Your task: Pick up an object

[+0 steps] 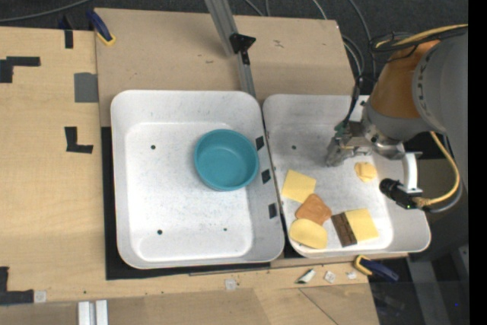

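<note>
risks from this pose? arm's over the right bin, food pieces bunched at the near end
1. The gripper sits over bare floor of the right bin, apart from every piece; closing here would likely grab nothing.
2. The yellow slice, brown piece and yellow lump lie packed together, so a descent there may push neighbours or catch two.
3. The small yellow piece lies close beside the wrist and could get nudged.
</note>
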Available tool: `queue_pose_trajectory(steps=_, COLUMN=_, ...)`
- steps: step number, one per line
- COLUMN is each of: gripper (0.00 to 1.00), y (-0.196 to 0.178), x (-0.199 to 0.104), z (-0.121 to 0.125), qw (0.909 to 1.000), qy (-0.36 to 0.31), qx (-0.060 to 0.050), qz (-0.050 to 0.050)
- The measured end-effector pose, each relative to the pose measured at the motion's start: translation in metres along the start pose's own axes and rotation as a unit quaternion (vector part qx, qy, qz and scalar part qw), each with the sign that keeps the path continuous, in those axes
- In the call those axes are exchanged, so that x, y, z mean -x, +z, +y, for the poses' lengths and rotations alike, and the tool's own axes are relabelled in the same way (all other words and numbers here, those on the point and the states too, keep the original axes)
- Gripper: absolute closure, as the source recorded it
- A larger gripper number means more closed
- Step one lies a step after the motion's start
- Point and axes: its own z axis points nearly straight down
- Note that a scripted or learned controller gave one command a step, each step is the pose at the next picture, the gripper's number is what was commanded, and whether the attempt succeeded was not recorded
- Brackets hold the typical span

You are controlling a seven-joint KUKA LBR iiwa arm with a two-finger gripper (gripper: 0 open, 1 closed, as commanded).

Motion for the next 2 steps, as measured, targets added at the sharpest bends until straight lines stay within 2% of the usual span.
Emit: queue_pose_trajectory(steps=2, gripper=1.00, y=-0.098, x=0.007, z=-0.001, qw=1.0000, qy=0.001, qx=0.003, qz=-0.001)
